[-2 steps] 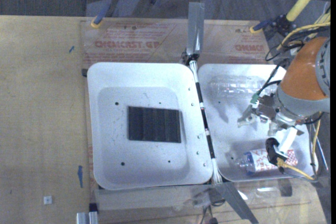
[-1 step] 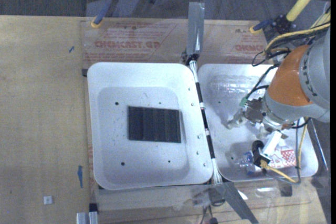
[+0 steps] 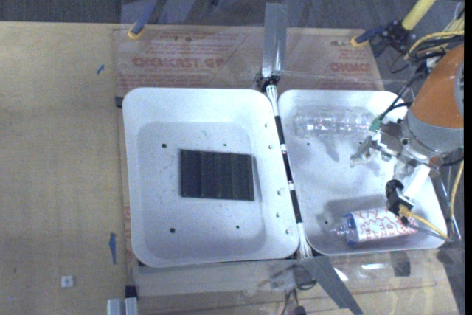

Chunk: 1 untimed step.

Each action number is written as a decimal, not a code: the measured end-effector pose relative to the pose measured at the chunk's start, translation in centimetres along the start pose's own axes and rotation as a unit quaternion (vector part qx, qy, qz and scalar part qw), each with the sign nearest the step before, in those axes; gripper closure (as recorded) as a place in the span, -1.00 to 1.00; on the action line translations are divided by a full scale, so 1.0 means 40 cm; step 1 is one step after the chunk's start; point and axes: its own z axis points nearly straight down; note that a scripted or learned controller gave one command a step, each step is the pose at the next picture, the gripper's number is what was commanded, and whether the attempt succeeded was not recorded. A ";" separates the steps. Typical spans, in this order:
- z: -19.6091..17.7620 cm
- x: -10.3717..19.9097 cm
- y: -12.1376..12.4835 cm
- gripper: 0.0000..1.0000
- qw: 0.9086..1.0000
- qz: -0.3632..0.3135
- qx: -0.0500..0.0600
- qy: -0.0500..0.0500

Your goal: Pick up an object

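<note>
Gripper point(image 3: 366, 151) over the right bin point(image 3: 324, 229), low above its white floor, finger state not discernible. Nearest the camera, in that bin's front right corner, a small bottle with red-patterned white label point(image 3: 377, 226), lying on its side, well apart from gripper. Farther back, a clear plastic bottle point(image 3: 330, 122) lying on its side just beside gripper. In the left bin point(image 3: 147, 122), a dark ribbed rectangular block point(image 3: 217, 175) lying flat at centre. Beyond, wooden surface point(image 3: 51, 122).
</note>
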 end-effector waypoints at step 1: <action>0.108 0.118 0.213 -1.00 0.996 -0.074 0.051 -0.015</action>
